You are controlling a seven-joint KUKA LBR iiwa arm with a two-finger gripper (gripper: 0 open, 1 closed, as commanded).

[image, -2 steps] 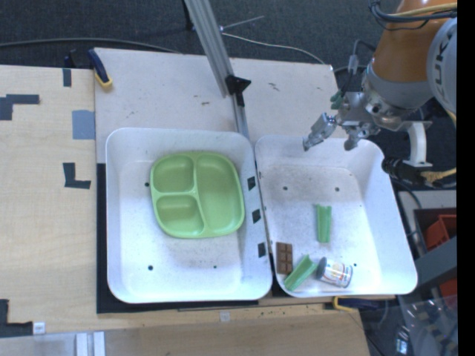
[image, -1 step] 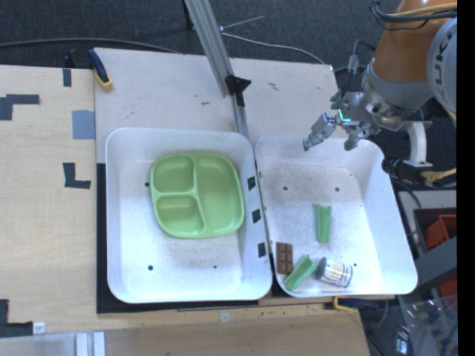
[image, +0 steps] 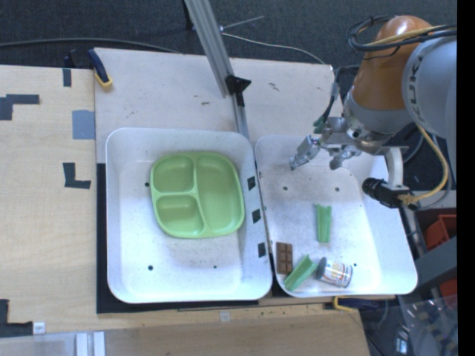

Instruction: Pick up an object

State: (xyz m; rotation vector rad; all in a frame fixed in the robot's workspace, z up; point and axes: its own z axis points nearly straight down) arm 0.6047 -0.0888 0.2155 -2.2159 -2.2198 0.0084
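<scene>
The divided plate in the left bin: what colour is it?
Light green all over; the plate shows plainly in the camera view, lying in the left bin.

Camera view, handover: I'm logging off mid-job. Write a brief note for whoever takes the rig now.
Gripper: open, holding nothing, poised over the far part of the right bin.
Right bin: green stick mid-bin; brown block, green wedge and small jar on its side, clustered at the near edge.
Left bin: green divided plate.
Done: nothing picked yet.
Left: choose an object, descend, grasp, lift. The green stick lies apart from the others and is probably the easiest pick.
</scene>
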